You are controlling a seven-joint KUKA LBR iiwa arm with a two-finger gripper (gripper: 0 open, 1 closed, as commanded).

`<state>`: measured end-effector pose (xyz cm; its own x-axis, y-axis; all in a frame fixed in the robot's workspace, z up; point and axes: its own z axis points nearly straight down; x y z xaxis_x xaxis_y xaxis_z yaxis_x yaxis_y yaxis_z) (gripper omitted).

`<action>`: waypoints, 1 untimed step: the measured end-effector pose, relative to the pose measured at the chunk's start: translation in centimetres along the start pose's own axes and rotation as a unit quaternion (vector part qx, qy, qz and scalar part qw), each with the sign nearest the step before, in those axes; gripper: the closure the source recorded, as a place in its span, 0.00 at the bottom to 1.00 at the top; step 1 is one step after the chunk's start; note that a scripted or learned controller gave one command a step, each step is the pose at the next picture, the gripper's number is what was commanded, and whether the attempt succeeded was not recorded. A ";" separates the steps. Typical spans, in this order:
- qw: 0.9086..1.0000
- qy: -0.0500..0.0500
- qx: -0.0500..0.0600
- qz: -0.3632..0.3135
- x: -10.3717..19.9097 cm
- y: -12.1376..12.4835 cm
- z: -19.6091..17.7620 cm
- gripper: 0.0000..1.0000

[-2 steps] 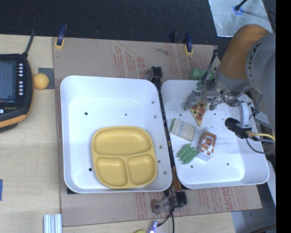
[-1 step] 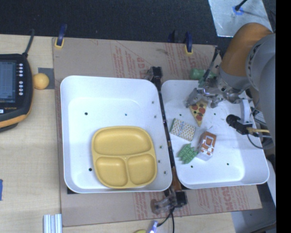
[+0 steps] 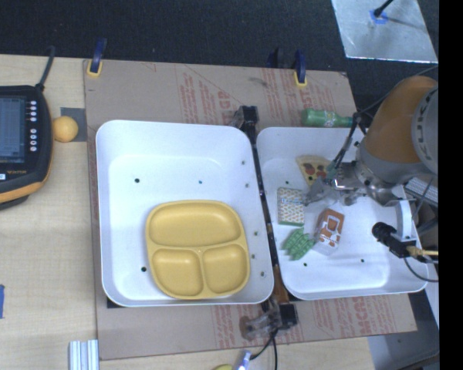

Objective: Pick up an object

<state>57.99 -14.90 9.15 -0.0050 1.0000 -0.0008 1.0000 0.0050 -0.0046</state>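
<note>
The right white bin (image 3: 347, 280) holds four small things. A small orange and white packet (image 3: 329, 228) lies near the middle of it, tilted. Just to its left, a green bumpy toy (image 3: 299, 243) lies close to the bin's left wall. Above the green toy sits a flat square card with a pale checked pattern (image 3: 291, 206). Higher up lies a yellow wedge with red spots that looks like a toy pizza slice (image 3: 314, 167). The end effector (image 3: 333, 185) hangs over this bin, between the pizza slice and the orange packet, and I cannot tell if it is open, closed, or gripping anything, because it is dark and small here. The grey arm with the orange band (image 3: 397, 133) reaches in from the right and covers the top right part of the bin. The left white bin (image 3: 123, 153) sits just beside the right one, and their walls almost touch. A yellow plastic tray with three sections (image 3: 198, 247) lies in its lower middle part. Both bins rest on a brown cardboard sheet (image 3: 177, 91) on the light wooden bench (image 3: 31, 284). A green bottle (image 3: 324, 118) lies on its side on the cardboard just above the right bin. A dark control pad with a screen (image 3: 11, 145) sits at the far left, and a small yellow-orange ball (image 3: 65, 128) is just beside it.
</note>
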 end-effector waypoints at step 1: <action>1.000 0.001 -0.002 0.001 1.4 7.4 -0.1 0.00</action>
<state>65.42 -13.45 9.22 -0.0024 1.0000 0.0011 1.0000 0.0024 -0.0012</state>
